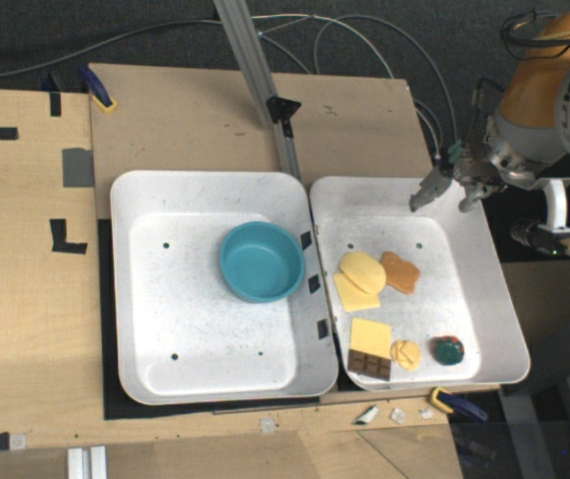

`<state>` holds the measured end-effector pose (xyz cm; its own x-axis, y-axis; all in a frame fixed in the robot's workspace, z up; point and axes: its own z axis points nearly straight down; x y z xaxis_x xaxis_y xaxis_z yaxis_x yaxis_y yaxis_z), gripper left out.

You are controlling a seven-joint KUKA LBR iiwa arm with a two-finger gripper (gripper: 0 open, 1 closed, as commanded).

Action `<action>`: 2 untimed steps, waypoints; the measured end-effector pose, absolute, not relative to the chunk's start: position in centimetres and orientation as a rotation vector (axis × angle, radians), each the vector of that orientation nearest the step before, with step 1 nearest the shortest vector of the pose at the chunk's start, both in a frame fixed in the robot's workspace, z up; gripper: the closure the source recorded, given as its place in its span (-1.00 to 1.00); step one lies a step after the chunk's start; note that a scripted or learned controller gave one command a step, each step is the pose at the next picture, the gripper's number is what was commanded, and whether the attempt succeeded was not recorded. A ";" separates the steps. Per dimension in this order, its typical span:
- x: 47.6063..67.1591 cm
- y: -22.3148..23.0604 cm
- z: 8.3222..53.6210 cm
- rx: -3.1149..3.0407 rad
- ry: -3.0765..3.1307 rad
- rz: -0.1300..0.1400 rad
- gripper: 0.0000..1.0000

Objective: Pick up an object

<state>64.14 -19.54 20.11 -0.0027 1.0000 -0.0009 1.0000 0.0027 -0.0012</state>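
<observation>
L bin (145, 367) holds just a blue bowl (261, 260), sitting right of centre, untouched. R bin (484, 267) has the rest: a yellow piece (361, 276) touching an orange piece (400, 272) mid-bin, then a yellow square w/ brown block (369, 348), a small yellow lump (405, 353) and a dark green-red ball (448, 349) along the near edge. Gripper (447, 190) hangs over the R bin's far right corner, fingers spread apart w/ nothing between them, well apart from every item. Judging by that, pick not yet made: no object lifted, approach, descent, closing and lift all left.
</observation>
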 end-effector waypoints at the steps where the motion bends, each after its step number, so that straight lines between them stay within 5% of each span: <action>1: 64.1 -19.6 20.1 -2.219 -2.224 0.004 -1.00; 2: 64.5 -20.1 15.4 -2.217 -2.220 0.007 -1.00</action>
